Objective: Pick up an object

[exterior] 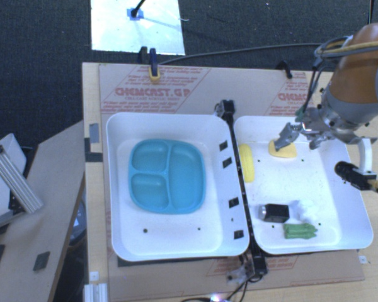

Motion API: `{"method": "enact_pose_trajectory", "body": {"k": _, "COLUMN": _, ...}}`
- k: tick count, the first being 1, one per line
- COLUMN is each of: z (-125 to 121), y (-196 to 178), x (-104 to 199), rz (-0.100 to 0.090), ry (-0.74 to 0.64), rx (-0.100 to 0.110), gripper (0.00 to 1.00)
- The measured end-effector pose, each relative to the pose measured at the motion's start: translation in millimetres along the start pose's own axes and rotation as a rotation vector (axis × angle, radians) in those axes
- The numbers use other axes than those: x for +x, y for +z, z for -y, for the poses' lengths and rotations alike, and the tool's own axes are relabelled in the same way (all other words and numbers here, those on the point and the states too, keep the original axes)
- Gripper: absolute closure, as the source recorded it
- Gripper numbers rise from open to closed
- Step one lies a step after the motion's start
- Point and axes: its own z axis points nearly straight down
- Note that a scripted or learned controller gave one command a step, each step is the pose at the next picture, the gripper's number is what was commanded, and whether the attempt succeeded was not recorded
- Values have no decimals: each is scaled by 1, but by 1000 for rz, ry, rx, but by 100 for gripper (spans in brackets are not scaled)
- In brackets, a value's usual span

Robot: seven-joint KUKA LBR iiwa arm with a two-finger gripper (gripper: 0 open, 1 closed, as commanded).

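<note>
Over the right bin, the grey and orange arm comes in from the right and is cut off by the picture's edge, so its upper part cannot be seen. The arm's bulk hides the bin's far right corner. The claw hangs low near the far wall of this bin, its two fingers spread apart with nothing between them. The left finger ends right at the top edge of a small yellow lump; whether it touches the lump cannot be told, and the lump's shape is too blurred to name.

A yellow oblong piece lies against the right bin's left wall, well apart from the claw. Nearer the front sit a small black box, a green toy whose form is hard to make out, and a white lump that nearly blends into the bin floor.

The left bin holds a blue divided plate, lying flat near its middle.
</note>
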Motion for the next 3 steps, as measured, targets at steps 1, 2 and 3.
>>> {"method": "enact_pose_trajectory", "body": {"k": 1, "z": -3, "y": 54, "x": -10, "rz": 0, "ry": 1, "rx": 1, "gripper": 0}}
{"method": "enact_pose_trajectory", "body": {"k": 2, "z": 4, "y": 115, "x": -9, "rz": -1, "ry": 1, "rx": 2, "gripper": 0}}
{"method": "enact_pose_trajectory", "body": {"k": 3, "z": 1, "y": 101, "x": -10, "rz": 1, "ry": 1, "rx": -5, "gripper": 100}}
